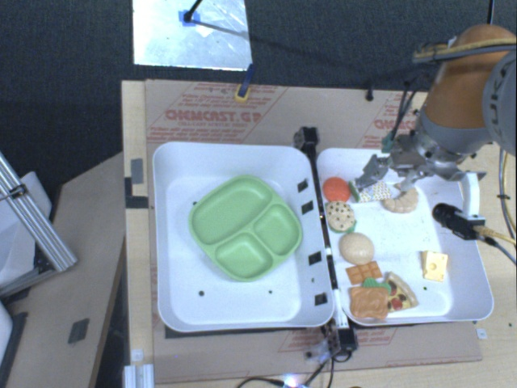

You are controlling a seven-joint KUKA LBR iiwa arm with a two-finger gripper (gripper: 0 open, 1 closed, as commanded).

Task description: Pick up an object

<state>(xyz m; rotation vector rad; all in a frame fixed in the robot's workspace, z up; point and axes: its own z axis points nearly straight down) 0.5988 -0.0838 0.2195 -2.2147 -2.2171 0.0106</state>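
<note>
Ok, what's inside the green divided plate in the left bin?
Nothing can be seen in the green plate: its three compartments show bare green. The plate lies in the left bin; whatever is beneath the plate is covered.

Green divided plate (245, 229) in the left white bin (178, 176), brown cardboard sheet (323, 107) under both bins on the desk (89, 217), shiny foil square (191, 23) at 12 o'clock, aluminium rails (28, 225) at 9 o'clock

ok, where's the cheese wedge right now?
The cheese wedge lies in the right bin, near its right wall, apart from the pizza slice to its left.
</note>
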